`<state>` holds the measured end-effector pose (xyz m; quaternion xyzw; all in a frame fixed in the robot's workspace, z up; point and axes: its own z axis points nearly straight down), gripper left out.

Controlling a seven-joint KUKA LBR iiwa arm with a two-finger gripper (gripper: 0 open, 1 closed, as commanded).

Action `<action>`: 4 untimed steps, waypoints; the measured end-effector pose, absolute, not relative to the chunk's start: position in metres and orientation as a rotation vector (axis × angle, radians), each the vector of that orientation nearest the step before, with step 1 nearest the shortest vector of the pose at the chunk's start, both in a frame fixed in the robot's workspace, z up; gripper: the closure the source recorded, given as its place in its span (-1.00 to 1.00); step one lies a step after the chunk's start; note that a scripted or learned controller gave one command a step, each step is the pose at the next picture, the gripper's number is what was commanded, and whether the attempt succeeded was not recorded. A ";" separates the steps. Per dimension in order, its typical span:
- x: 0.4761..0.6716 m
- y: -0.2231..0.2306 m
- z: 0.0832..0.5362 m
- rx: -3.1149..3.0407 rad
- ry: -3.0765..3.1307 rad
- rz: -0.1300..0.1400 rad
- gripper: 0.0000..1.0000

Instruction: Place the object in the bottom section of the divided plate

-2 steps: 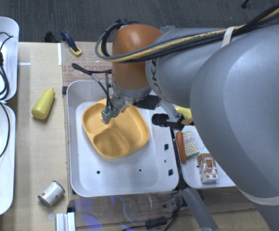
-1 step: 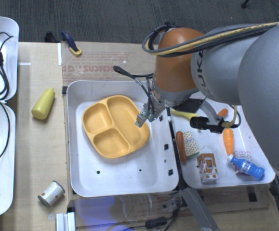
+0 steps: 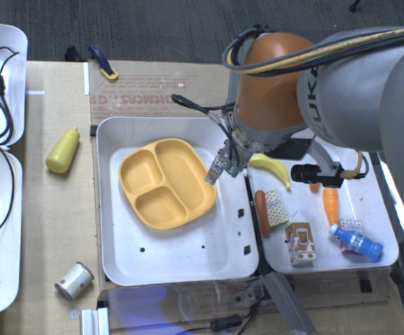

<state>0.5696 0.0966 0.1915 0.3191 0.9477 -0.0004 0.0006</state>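
Observation:
A yellow divided plate [image 3: 165, 182] lies in the left bin [image 3: 174, 260], tilted, with nothing in its three sections. Its bottom section [image 3: 160, 206] is the one nearest the front. My gripper [image 3: 219, 168] hangs just over the plate's right rim, by the wall between the two bins. Nothing can be made out at its tip. A banana [image 3: 271, 166] lies in the right bin [image 3: 327, 257] just right of the gripper, partly under the wrist.
The right bin also holds a hot dog [image 3: 261, 211], a patterned wedge [image 3: 277, 208], a small carton [image 3: 300, 243], a carrot [image 3: 331, 204] and a blue bottle [image 3: 357, 242]. On the bench to the left lie a yellow squeeze bottle [image 3: 63, 150] and a can [image 3: 74, 280].

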 end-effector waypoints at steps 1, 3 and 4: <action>0.570 0.097 0.191 1.002 2.977 -0.001 -1.00; 0.501 0.081 0.191 1.037 2.965 -0.002 -1.00; 0.502 0.079 0.200 1.043 2.962 -0.002 1.00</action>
